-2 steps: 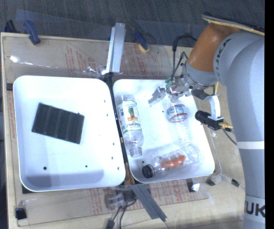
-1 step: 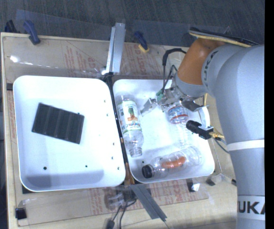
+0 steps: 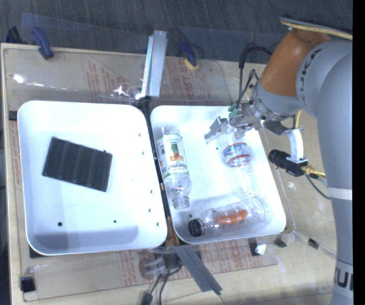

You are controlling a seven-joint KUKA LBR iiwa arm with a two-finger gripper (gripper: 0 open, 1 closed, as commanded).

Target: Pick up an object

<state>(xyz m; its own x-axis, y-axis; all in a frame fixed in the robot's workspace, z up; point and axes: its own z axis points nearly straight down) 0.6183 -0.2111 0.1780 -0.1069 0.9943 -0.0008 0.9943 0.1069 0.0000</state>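
Hovering over the right bin (image 3: 274,192), the hand (image 3: 225,127), its grip state indeterminate, sits just above the blue-labelled bottle (image 3: 240,164), whose long axis runs away toward the bin's near edge.

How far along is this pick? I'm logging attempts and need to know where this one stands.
Early stage. Done: the arm has reached over the right bin, and the claw sits at the top of a clear bottle lying there. In hand: nothing visibly lifted; that bottle and the other two, one by the divider and one along the front wall, all lie in the bin. Left: grasp and lift one.
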